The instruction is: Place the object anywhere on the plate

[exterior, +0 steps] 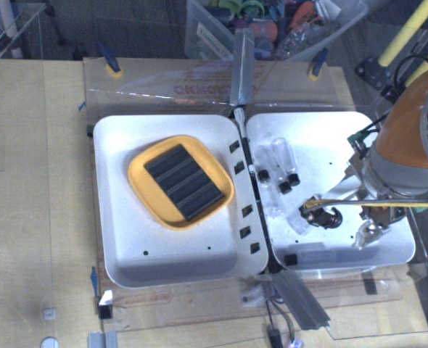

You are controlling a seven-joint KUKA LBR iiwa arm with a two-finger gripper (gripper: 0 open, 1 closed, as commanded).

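Observation:
A black ribbed rectangular block (185, 182) lies flat on the yellow plate (138, 174) in the left bin (127, 259), roughly at the plate's middle. My gripper (367, 235) hangs low over the front right part of the right bin (388, 256), far from the plate. I see nothing held in it. The arm's orange band (411, 133) is above it at the view's right edge.
Clear plastic pieces (279, 153) with small black caps (289, 183) lie in the right bin's left half, and another clear piece (298, 224) is near the gripper. A divider wall (247, 194) separates the bins. A tub of colourful items (272, 9) stands behind.

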